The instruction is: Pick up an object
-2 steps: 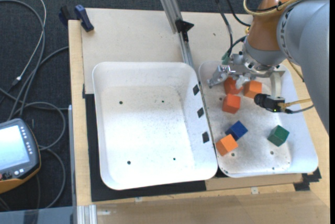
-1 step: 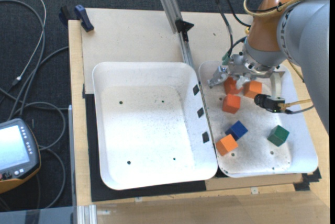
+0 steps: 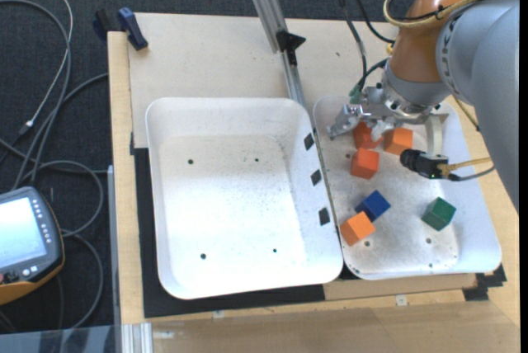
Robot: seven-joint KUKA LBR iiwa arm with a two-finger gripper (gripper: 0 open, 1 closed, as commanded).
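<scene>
Likely target: an orange-red block [image 3: 365,163] lay in the right bin [image 3: 470,248], toward its far side, just below the hand; it appeared to rest on the bin floor, not lifted
Neighbour blocks: a second orange block [image 3: 397,139] sat just beside and above it, partly tucked under the wrist; a darker red-orange piece [image 3: 363,134] showed right under the hand, too hidden to say whether it was a separate block
Other blocks: a blue block [image 3: 376,204] touched or nearly touched another orange block [image 3: 357,227] near the bin's front left; a green block [image 3: 439,214] stood well apart toward the right
Hand: the hand [image 3: 353,116] hung low over the far left of the right bin; whether it was open or closed could not be told, as the wrist and metal parts masked it; nothing was visibly held
Arm: the grey arm [image 3: 487,46] with its orange band [image 3: 425,30] came in from the right
Left bin: the left bin [image 3: 165,116] sat beside it on the counter [image 3: 206,54]
Stage, as judged: approach or descent over the clustered blocks; no grasp confirmed
Risks: the crowded orange pieces could jam the closing hand or be pushed aside; the bin's near wall could foul one side; a corner pinch could let a block slip
</scene>
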